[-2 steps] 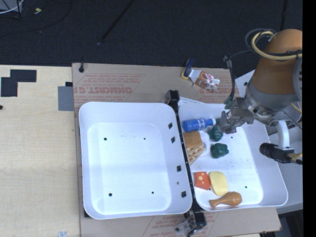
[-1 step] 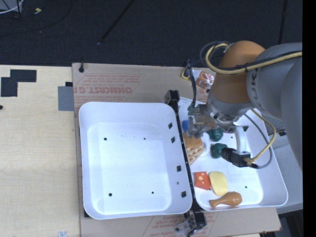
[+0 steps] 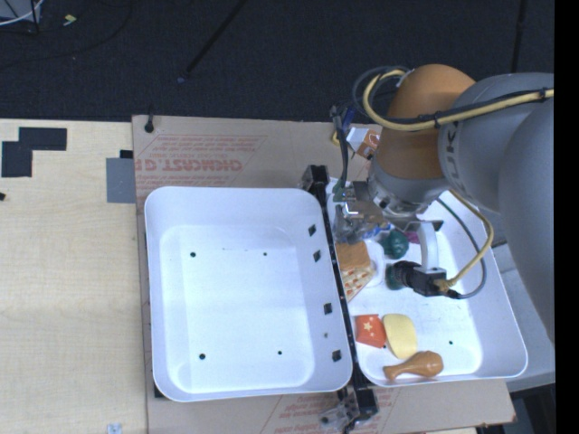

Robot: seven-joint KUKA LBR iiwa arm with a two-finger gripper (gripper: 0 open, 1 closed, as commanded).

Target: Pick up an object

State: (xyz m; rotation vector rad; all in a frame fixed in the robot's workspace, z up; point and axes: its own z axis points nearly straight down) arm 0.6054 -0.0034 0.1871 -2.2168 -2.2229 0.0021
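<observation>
White moulded plastic forms the two shallow bins; the right-hand bin [image 3: 493, 351] holds every object, so I take it as the landmark. The tool [image 3: 362, 217] hangs low over that bin's upper left corner, but whether it is clenched or released I cannot tell. Nothing appears lifted, so the pick seems not yet done. Just below the tool, against the bin's left wall, lies a tan waffle-textured square [image 3: 355, 266]. Toward the bin's lower left sit a red wedge [image 3: 369, 330], a smooth yellow oval [image 3: 401, 334] and a glossy brown drumstick-shaped toy [image 3: 414, 365]. A dark teal rounded piece [image 3: 394, 242] rests near the middle.
</observation>
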